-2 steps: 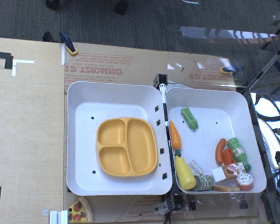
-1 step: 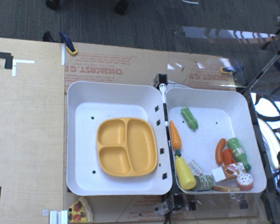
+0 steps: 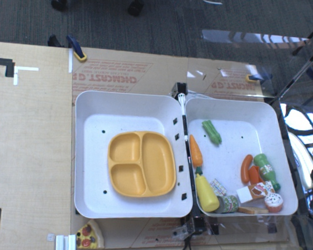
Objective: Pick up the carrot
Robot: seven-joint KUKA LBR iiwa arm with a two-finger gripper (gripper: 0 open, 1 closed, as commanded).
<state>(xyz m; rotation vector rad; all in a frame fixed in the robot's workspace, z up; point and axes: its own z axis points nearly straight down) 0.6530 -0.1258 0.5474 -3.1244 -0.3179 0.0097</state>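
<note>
The carrot (image 3: 196,151) is orange with a green stub at its lower end. It lies along the left wall of the right bin (image 3: 273,121), pointing up and down the view. A yellow bottle (image 3: 205,194) lies just below it, nearly touching the carrot's green end.
The left bin (image 3: 94,112) holds a yellow divided plate (image 3: 142,163). In the right bin lie a green pepper (image 3: 211,131), a red sausage (image 3: 246,168), a green bottle (image 3: 266,170) and several small food items near the front right corner (image 3: 258,196). A pizza slice toy (image 3: 88,236) lies outside, front left.
</note>
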